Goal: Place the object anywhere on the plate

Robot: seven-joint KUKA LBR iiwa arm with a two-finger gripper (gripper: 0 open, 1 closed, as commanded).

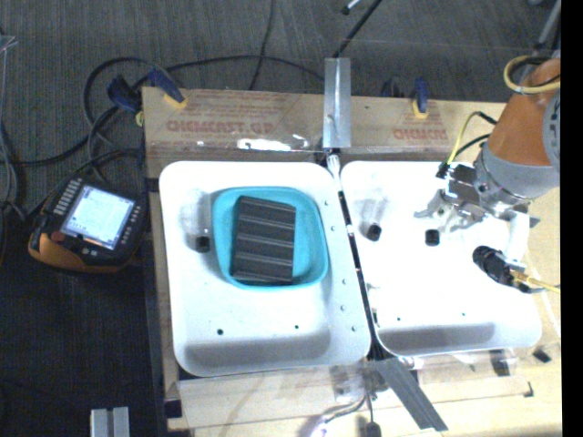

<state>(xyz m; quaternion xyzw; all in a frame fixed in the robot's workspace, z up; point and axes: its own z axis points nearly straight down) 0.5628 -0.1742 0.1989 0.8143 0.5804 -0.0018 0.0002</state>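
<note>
Seen from above at a slant: at far left, on the dark floor, a handheld control pendant [86,224] with a lit screen, its cables trailing up toward the bench. Next, the left white bin [264,335], holding a blue plate [311,244] with a rounded-square outline. Lying on that plate, a dark grey ribbed block [264,238], resting wholly inside the plate's rim and tilted slightly. Just beside the plate's left edge, a small dark piece [202,242] on the bin floor, too small to identify. Behind both bins, a brown board [237,121] with faint lettering and clamps along its top edge, plus a metal upright [338,103] at the seam between the bins. Then the right white bin [446,326], with a small dark cylinder [373,232] near its left wall. At far right, the arm's orange band [528,126] above the wrist, and below it the gripper [455,217] hanging over the right bin's upper right area, well apart from the plate. Impossible to tell how the tool stands.
</note>
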